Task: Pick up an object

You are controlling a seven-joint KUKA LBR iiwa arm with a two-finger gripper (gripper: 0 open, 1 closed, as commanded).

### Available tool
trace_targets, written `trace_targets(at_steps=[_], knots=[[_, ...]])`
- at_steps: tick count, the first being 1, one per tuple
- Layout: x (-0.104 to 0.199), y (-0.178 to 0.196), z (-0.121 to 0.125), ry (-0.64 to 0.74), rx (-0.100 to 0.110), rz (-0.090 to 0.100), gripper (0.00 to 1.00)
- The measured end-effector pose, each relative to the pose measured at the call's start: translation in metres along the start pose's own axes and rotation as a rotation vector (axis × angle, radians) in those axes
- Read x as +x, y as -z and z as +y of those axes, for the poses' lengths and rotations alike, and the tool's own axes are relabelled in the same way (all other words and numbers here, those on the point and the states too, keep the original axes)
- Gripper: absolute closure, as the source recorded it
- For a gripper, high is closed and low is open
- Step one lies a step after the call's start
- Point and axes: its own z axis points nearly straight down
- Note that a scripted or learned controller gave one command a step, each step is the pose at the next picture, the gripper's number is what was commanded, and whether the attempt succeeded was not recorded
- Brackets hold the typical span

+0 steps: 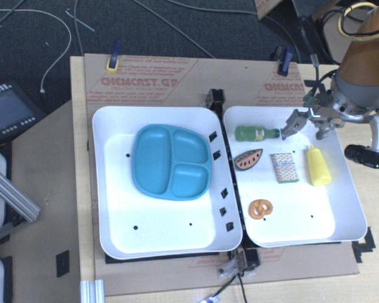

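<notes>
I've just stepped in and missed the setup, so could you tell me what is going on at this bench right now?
A grey KUKA arm reaches in from the right, its gripper over the back of the right bin, near the green bottle. Nothing shows between its fingers. Also in that bin lie a yellow bottle, a watermelon slice, a small patterned box and a pretzel. The left bin holds a blue divided plate.
</notes>
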Motion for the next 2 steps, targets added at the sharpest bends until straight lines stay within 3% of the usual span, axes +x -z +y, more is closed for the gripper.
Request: trace_targets(at_steps=[2], knots=[[0.000,-0.115,0.017,0.001,0.000,0.000,0.00]])
